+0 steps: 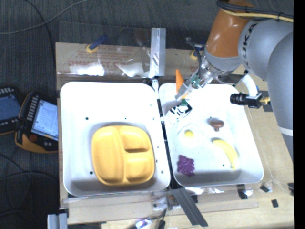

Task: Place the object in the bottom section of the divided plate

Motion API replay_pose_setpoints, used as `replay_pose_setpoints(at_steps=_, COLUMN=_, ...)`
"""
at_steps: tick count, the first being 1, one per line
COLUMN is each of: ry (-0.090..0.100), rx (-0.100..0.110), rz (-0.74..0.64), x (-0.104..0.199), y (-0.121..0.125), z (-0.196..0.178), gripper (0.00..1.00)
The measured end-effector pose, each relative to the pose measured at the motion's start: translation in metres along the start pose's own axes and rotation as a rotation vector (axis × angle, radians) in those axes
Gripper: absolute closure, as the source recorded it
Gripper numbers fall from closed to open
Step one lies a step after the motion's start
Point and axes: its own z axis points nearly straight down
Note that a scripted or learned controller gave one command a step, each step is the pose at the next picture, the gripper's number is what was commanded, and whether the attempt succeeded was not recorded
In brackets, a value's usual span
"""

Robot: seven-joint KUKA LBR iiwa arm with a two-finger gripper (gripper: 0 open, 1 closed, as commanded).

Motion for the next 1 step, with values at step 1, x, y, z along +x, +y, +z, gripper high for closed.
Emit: replay_pose_setpoints(at_steps=1, ry=0.0, rx=0.001, rz=-0.135, x=0.0958, y=-0.0063, z=-0.024, gripper=1.0)
